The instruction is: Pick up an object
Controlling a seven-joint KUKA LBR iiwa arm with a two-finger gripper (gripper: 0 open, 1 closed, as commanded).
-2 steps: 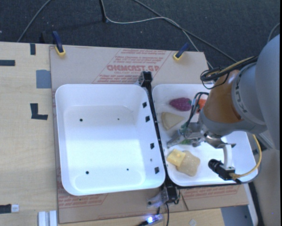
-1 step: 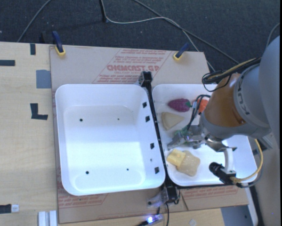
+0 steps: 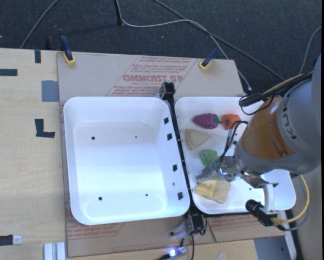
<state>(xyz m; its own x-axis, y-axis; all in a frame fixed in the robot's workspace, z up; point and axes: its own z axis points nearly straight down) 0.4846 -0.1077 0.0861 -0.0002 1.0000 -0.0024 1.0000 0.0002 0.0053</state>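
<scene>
**Arm low over the right bin, gripper among the items**

I see the arm (image 3: 283, 134) reaching in from the right and hanging over the right bin (image 3: 283, 199). The gripper (image 3: 218, 172) sits low in the middle of that bin. I cannot tell how its jaws stand; the metal parts blur together from this angle, and I see no item between them.

Items in the right bin, listed from the far end to the near end:

1. A dark red-purple piece (image 3: 205, 120), near the far wall.
2. An orange piece (image 3: 230, 121), just beside it on the right, partly under the arm.
3. A pale wedge-shaped piece (image 3: 197, 138), close to the divider.
4. A green bumpy piece (image 3: 208, 156), just beyond the gripper.
5. A yellowish block (image 3: 213, 190), just in front of the gripper, towards the near wall.

The left bin (image 3: 75, 145) stands alongside. Both bins rest on a cardboard sheet (image 3: 145, 77) clipped to the bench.
</scene>
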